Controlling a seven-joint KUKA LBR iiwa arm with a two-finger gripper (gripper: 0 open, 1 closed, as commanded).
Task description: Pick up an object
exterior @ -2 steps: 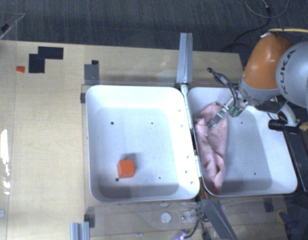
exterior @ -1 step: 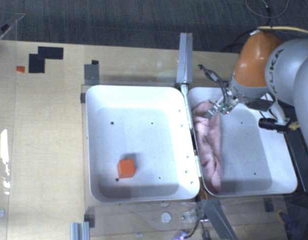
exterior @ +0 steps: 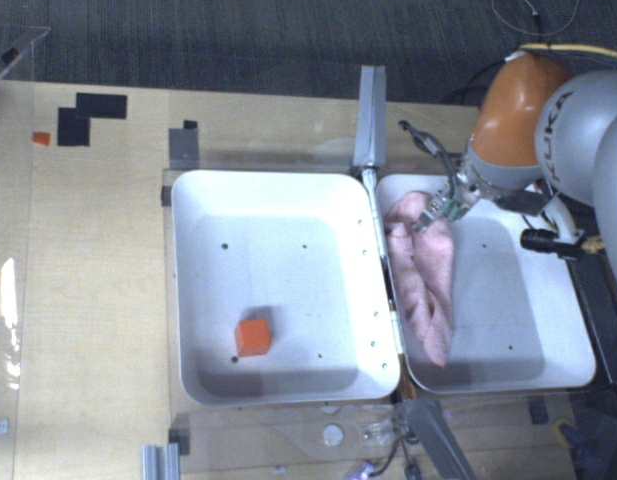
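We are reading just one piece of lettering: dark capitals running along the grey arm (exterior: 588, 133) near the orange band, which we are taking as part of the maker's name, "KUKA", though the letters are lying slanted and partly cut off. We are finding no other words, labels, numbers or signs that we can read on anything else.

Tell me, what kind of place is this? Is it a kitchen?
Probably not a kitchen, more likely a robot lab. A big arm reaches over a wooden bench with two white bins, one holding an orange block, the other a pink cloth.
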